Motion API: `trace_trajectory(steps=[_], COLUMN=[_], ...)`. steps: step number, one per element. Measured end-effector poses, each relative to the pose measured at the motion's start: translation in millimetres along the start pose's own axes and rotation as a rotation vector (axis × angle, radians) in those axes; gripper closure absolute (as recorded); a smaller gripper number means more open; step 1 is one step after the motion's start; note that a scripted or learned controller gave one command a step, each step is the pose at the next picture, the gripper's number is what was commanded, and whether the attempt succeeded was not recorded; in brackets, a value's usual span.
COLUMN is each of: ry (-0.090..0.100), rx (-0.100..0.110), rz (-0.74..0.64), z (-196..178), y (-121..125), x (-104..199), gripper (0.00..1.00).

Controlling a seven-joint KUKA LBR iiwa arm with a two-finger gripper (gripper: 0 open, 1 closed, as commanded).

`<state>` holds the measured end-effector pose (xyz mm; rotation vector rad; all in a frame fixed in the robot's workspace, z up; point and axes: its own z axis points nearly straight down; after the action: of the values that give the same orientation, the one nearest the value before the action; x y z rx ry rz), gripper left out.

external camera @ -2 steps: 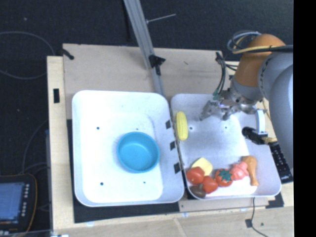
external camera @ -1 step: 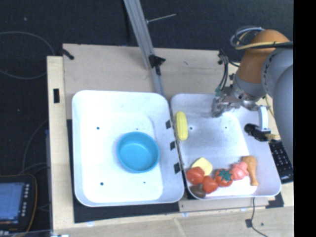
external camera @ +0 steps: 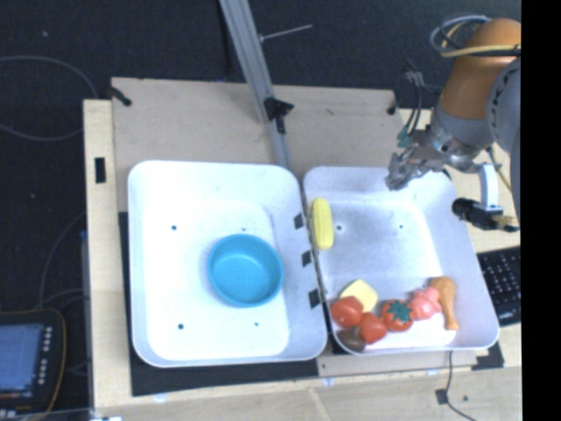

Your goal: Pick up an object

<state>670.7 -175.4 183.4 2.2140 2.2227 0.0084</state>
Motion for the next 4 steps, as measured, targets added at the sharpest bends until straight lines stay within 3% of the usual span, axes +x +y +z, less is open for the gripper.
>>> trace_trajectory(steps=[1, 2, 4], ry=[-0.001, 0.000, 0.001], rx=[0.001, 0.007, 0.011], rz=[-0.001, -0.003, -0.004], z=[-56.6, -53.9, -46.0], y=[1.5, -17.5, -29.3], x=[-1.4, 43.3, 149.0], gripper=[1.00, 1.00, 1.00])
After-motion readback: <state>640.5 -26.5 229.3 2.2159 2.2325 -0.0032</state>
